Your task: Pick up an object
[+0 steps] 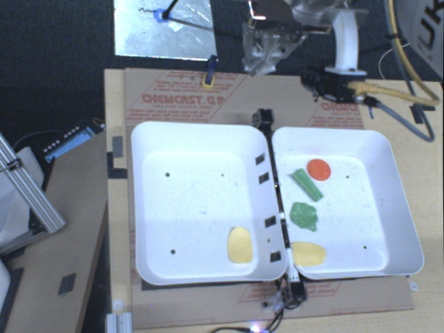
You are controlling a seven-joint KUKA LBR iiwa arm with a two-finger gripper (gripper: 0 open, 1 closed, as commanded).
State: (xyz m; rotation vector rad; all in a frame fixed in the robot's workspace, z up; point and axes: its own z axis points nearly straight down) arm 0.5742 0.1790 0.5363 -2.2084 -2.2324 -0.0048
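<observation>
My gripper (261, 60) hangs high above the back edge of the bench, behind both bins. Nothing shows beneath its fingertips. In the right bin (388, 186) lie an orange-red disc (318, 169), a green strip (306, 184), a leafy green piece (304, 215) and a yellow piece (307, 254) by the front wall. The left bin (152, 186) holds one pale yellow oval (240, 244) near its front right corner.
A black hinged divider (275, 207) runs between the bins. Yellow and grey cables (395, 92) trail at the back right. A shiny metal plate (165, 18) lies behind the bench, and a metal rail (24, 193) stands at the left.
</observation>
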